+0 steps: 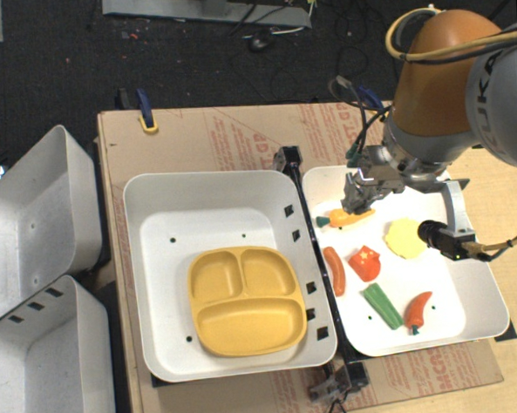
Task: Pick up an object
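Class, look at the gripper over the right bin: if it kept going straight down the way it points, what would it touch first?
Most likely the toy carrot, lying right under the gripper on the right bin's floor. Depth is hard to judge from this slanted view.

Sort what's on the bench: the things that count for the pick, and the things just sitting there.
For the pick:
gripper, low over the carrot
carrot
hot dog
red pepper
yellow slice
green stick
red chili
right bin

Just sitting there:
yellow divided plate
left bin
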Motion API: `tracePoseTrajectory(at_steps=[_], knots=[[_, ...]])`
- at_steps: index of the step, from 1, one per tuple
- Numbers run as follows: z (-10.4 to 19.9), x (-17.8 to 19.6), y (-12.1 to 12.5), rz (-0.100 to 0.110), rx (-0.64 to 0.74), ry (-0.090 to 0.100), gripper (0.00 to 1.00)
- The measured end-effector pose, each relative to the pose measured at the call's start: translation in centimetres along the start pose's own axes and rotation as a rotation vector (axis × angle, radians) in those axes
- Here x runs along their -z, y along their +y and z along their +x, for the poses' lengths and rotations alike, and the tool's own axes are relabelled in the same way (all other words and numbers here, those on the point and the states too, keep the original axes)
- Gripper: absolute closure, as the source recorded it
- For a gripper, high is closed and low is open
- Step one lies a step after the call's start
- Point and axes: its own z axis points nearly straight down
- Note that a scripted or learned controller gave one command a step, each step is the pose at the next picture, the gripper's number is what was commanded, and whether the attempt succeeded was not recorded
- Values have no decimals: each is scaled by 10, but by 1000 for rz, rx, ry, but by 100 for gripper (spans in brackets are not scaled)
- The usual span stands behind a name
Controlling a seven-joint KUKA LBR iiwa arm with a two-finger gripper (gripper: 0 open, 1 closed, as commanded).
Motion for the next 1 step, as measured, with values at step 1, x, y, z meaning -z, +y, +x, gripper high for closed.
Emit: tracePoseTrajectory(at_steps=[1], knots=[[47,-2,-22,1,0,0,100]])
